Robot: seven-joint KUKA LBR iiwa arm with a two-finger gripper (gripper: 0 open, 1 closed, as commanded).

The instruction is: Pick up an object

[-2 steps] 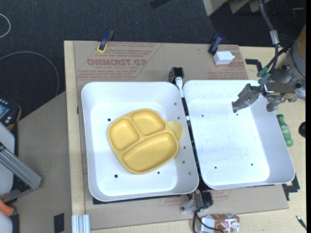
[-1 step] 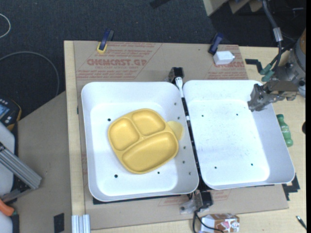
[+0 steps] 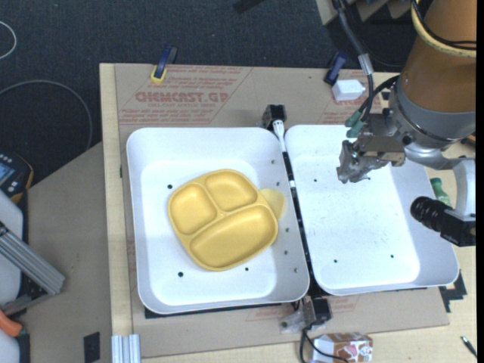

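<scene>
A robot arm [image 3: 439,66] hangs over the right of two white bins [image 3: 363,271] on a cardboard-topped bench [image 3: 189,89], its gripper [image 3: 354,169] low above the bin's upper left area. How far the gripper stands open cannot be told from this angle, and nothing is seen in its grasp. The one thing to pick up, a yellow divided plate [image 3: 221,219], lies right side up in the left bin [image 3: 151,278], well apart from the gripper and across the black strip [image 3: 291,191] between the bins.

The main risk is a grab at nothing: a descent here would close on bare bin floor. A move to the plate carries its own trouble. The plate is broad, shallow and smooth, so the gripper would likely have to catch a rim or a divider; a poor bite could let it slip or tip. Crossing low could also clip the raised bin edges.
</scene>
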